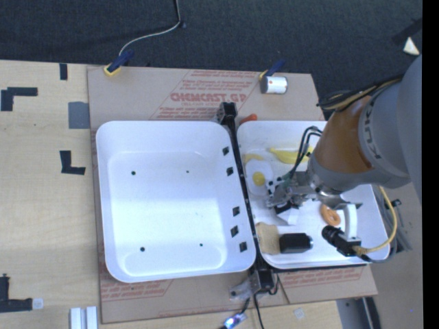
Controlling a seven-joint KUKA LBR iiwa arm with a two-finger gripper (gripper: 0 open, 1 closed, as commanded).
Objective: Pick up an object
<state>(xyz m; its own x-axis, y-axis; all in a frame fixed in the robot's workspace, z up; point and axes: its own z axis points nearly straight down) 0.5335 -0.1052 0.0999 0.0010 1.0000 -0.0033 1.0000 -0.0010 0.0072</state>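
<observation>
Dark carpet [274,19] at the back, pale wood bench [41,197] in front w/ black tape marks [68,163] far left of the gripper, prob. position guides.

Next, still left of the gripper: cardboard sheet [158,91] under both bins, pinned at its back edge by a blue clamp [118,62], likely so nothing slides. Red print on it reads "CHEMCAST GP"; smaller lines above are too faint to read.

Left bin [164,204] sits well left of the gripper, black clips [234,211] along its wall on the gripper's side, apparently tying the 2 bins together.

Right bin [264,137] holds the task's candidates, all near the gripper:
- small yellow piece [258,178], just left of it
- tan brush [266,236], left & toward the front
- yellow strip [287,155], just behind it
- white piece [289,217], directly under/in front, closest
- black block [295,242], in front, by the bin's front wall
- orange disc [331,216], right of it

Gripper [285,196] is low inside the right bin, over the white piece. Can't tell how wide it's open or whether it has hold of anything; too small & cluttered. My guess: white piece is the target, approx. at the grasp stage, nothing clearly lifted.

Arm [357,146], grey w/ orange band, comes in from the right of the gripper, angled down so it clears the bin wall.
</observation>
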